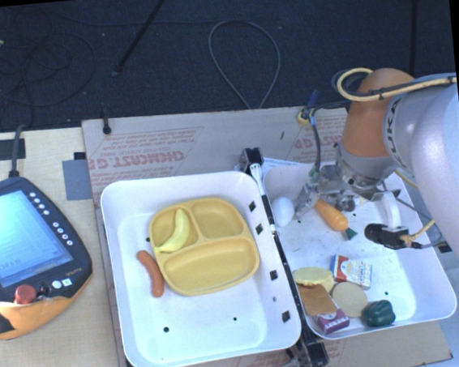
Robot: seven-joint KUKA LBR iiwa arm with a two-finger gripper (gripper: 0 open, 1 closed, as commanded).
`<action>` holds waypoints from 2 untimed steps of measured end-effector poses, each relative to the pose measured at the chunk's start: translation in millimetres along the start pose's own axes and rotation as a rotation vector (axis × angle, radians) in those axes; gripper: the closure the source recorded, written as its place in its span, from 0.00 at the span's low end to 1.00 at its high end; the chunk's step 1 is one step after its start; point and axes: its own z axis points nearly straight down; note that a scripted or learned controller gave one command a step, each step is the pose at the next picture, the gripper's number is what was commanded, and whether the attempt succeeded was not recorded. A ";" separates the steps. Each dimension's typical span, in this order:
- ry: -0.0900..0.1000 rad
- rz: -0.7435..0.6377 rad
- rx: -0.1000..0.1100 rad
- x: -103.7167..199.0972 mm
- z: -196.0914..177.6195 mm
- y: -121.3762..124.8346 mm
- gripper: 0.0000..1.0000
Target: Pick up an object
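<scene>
Looking down on two white bins side by side, I see the grey arm (431, 165) with its orange band enter from the right of the frame and lower its gripper (329, 197) into the upper part of the right bin (437, 295). An orange carrot (331, 215) lies slanted right at the gripper's tip, just below and touching or nearly touching it; I cannot tell whether the gripper is spread or closed, nor whether it has the carrot in hold, because the wrist hides that part.

To do this step well, I judge the gripper should straddle the carrot across its narrow width, settle low enough to catch its middle, close firmly, then rise straight so the smooth toy does not roll out.

A white egg (283, 210) sits left of the gripper, near the bin's left wall. Lower in the same bin, well apart from the gripper, lie a red and white packet (353, 271), a yellow slice (313, 276), a brown slice (316, 297) and a green pepper (378, 313).

The left bin (137, 310) holds a yellow divided plate (209, 262) with a banana (175, 231) in it and a sausage (151, 273) beside it
</scene>
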 end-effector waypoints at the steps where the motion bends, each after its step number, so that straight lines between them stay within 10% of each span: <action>1: 0.004 -0.002 0.003 1.3 -9.2 -0.2 1.00; 2: 0.006 -0.002 0.002 75.2 -99.8 -31.3 1.00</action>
